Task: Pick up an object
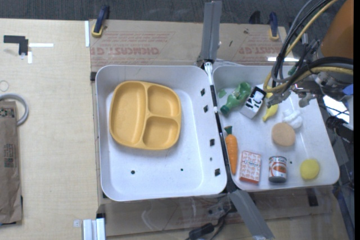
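We sweep from the left: on the bare bench lies one brown paper bag (9, 157) at the edge, and then comes the left bin (112, 177), where we count one yellow divided plate (145, 115) with three compartments, sitting in the upper half of the bin and nothing on it. Across the divider we move into the right bin (332, 168), and here is the crowd. One green toy (237, 96) lies near the top-left corner, just beside one small black-and-white box (253, 102). Below them, one carrot (231, 149) runs along the left wall, with one orange-and-white carton (250, 167) just beside it and one small can (278, 170) next over. We count one tan round ball (283, 135) in the middle, one yellow lemon-like ball (309, 169) near the lower-right corner, one yellow banana-like piece (270, 111) and one white lumpy thing (292, 118) above the tan ball. And now the claw: the gripper (298, 99) hangs over the upper part of the right bin, near the white thing and the banana-like piece, under a tangle of cables, and we cannot tell whether it is released or clenched, nor whether it touches anything.
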Robot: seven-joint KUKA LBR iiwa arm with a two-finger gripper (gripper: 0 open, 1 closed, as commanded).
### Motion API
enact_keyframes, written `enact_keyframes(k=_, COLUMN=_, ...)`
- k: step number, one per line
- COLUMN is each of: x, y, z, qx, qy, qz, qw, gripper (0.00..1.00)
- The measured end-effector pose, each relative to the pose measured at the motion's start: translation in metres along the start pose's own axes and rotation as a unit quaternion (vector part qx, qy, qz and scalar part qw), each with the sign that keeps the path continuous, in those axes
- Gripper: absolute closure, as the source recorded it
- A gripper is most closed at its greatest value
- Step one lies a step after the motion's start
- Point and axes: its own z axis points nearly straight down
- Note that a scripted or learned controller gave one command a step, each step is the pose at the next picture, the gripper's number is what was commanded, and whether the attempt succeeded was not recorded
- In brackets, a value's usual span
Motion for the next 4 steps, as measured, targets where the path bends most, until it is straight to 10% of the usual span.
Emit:
enact_keyframes(k=1, x=-0.057, y=0.066, z=0.019, qx=-0.001, qy=-0.001, qz=-0.024, qw=0.9997, gripper=0.0)
enact_keyframes(k=3, x=-0.02, y=0.092, z=0.131, qx=-0.003, qy=-0.001, qz=-0.112, qw=0.9937, gripper=0.0)
enact_keyframes(k=4, x=0.009, y=0.092, z=0.076, qx=-0.003, qy=-0.001, qz=-0.141, qw=0.99, gripper=0.0)
